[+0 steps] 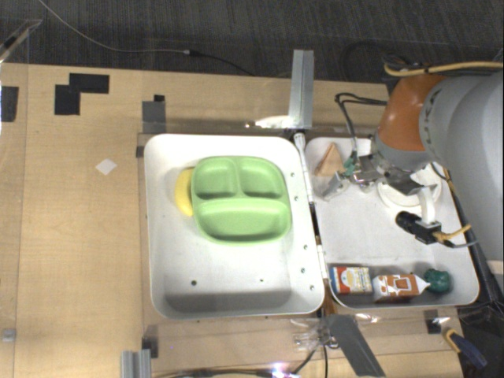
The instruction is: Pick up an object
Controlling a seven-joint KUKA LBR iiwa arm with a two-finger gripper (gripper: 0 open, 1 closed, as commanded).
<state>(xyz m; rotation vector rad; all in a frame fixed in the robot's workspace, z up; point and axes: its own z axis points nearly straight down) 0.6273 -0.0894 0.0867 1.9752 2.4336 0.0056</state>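
Tan wedge-shaped block sat at the right white bin's far left corner.
Gripper hovered just beside it, fingers apparently spread and empty; best to centre over the wedge before closing.

Left bin: green divided tray, three compartments, lying flat, open side up, toward the far end. Yellow object partly under its left edge.

Right bin: tan wedge at far-left corner. Small carton, brown carton on its side, green object along near wall.
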